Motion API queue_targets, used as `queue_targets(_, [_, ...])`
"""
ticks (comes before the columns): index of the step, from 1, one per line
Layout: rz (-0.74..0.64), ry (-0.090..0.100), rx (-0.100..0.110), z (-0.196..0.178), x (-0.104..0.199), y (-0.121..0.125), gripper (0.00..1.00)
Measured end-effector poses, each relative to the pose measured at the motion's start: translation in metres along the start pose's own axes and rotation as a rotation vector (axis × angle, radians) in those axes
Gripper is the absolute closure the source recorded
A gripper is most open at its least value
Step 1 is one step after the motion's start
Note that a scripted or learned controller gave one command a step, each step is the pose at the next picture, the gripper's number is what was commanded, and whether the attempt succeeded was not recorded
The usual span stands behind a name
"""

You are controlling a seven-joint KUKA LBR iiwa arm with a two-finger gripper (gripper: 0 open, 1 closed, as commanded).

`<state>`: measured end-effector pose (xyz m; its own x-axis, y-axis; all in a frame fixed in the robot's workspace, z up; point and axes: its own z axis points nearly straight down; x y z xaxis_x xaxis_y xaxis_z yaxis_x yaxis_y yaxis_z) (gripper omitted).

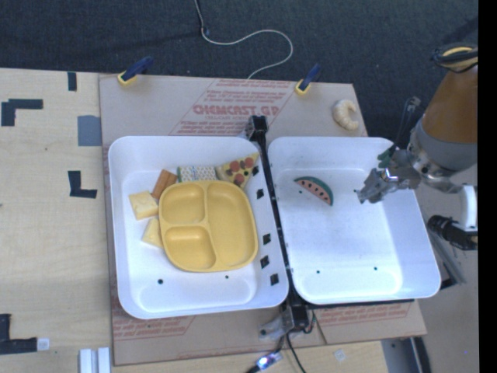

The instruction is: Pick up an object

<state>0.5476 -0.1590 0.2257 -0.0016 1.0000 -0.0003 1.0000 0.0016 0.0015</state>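
Broadly, two white bins sit side by side on a cardboard sheet, so the arm can reach either from the right. In the left bin (pixel 124 208) a yellow divided tray (pixel 208 225) covers most of the floor, with small food pieces pushed to its upper edge. In the right bin (pixel 404 278) a watermelon slice (pixel 314 189) lies alone, the easiest target. Near that bin's right wall hovers the gripper (pixel 371 193), well apart from the slice; whether it is spread or pressed together I cannot tell
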Motion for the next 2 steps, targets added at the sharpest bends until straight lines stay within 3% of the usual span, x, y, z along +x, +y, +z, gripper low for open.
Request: queue_targets(2, [-0.006,0.002,0.003,-0.004,0.105,0.029,1.0])
